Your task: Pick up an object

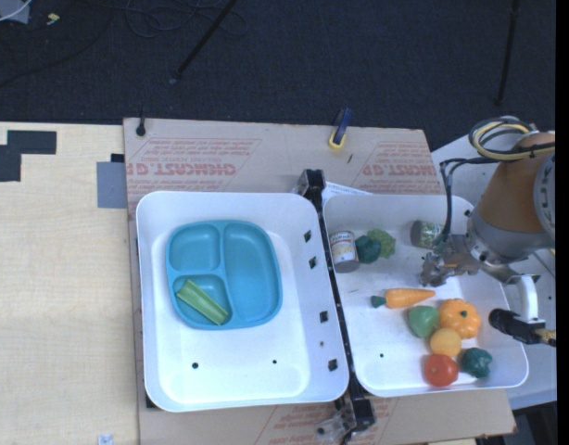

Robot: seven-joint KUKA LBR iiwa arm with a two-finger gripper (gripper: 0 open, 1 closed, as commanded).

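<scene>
My gripper (439,267) hangs low over the right bin (386,378), near its right side, just above and to the right of a toy carrot (405,297). Below the carrot lie a green pepper (421,320), an orange pumpkin (460,317), a yellow fruit (445,342), a red tomato (440,369) and a dark green piece (476,362). A small can (343,250) and a broccoli (375,246) sit at the bin's upper left. A greenish can (423,234) lies just left of the wrist.
The left bin (173,378) holds a blue divided plate (238,267) with a green vegetable piece (201,301) in its lower left compartment. A black divider (326,304) separates the bins. Cables loop above the arm (512,202) at the right.
</scene>
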